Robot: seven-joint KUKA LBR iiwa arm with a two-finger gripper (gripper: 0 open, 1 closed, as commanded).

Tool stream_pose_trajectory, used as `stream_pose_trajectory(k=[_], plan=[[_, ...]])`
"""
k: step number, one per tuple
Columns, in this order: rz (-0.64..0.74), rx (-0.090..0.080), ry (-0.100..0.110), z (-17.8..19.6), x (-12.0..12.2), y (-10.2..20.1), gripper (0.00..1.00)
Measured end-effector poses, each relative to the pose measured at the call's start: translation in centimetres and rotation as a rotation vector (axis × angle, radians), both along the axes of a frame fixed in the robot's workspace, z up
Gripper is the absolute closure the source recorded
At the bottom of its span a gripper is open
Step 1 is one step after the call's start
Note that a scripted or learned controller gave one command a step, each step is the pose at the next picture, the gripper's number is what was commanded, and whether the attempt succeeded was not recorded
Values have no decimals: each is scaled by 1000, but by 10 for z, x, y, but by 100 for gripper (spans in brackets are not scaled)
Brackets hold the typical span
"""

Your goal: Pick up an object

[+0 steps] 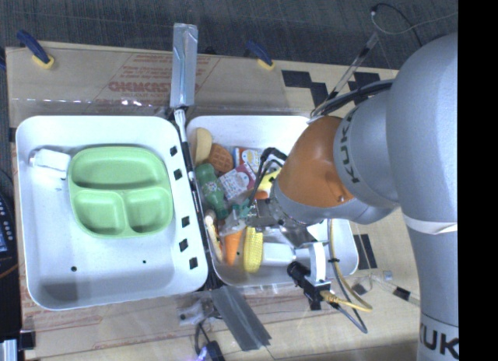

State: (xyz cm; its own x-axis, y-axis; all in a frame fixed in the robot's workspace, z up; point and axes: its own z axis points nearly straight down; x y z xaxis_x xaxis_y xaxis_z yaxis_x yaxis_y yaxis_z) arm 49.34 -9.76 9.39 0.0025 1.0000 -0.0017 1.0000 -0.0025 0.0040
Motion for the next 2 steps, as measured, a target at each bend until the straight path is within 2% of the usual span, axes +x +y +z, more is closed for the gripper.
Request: stream_pose_trajectory(k=[1, 2], plan=[[6, 2, 7, 7, -2, 1, 100], [105, 2, 5, 109, 28, 49, 100]])
